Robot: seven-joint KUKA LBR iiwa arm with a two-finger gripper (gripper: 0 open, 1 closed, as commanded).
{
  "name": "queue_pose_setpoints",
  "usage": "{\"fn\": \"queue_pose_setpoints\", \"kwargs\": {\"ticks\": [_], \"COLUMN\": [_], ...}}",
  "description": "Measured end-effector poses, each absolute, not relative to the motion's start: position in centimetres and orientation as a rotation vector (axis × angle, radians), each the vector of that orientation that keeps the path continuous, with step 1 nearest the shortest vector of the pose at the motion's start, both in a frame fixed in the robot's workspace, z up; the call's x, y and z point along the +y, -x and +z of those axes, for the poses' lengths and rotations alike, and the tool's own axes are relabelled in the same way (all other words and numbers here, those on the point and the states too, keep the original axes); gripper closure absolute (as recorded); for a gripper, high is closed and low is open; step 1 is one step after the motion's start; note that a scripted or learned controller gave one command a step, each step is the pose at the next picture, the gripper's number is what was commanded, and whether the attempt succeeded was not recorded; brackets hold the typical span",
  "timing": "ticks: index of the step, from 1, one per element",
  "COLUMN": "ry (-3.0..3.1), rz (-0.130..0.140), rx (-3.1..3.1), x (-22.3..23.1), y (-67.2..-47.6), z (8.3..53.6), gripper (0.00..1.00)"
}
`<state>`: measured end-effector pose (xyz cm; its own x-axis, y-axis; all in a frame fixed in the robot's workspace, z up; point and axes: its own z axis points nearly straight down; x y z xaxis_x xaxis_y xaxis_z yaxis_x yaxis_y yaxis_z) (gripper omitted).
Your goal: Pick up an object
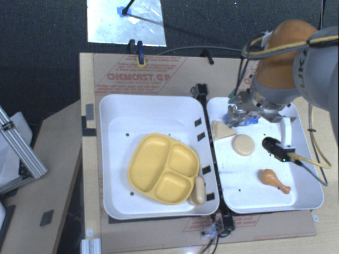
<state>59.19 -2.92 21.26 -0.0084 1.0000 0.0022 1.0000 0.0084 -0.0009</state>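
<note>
Glossy drumstick point(274, 180); smooth compartmented yellow plastic tray point(163, 168).

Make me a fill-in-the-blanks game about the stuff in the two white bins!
The yellow tray lies in the ____ bin.
The yellow tray has ____ compartments.
The toy drumstick lies in the ____ bin, near the round cream piece.
The gripper hangs over the right bin's ____ end.

Missing words: left; three; right; far

shiny foil sheet point(126, 14) taped up at 12 o'clock, blue clamp point(140, 52) just below it, metal rail point(21, 147) over at 9 o'clock
</note>
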Motion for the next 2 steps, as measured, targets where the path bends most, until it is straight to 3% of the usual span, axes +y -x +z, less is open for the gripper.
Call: {"fn": "queue_pose_setpoints", "kwargs": {"ticks": [2], "ry": [2.209], "rz": [0.0], "rx": [-2.23], "x": [6.6], "y": [-55.8], "z": [21.3], "gripper": [1.0]}}
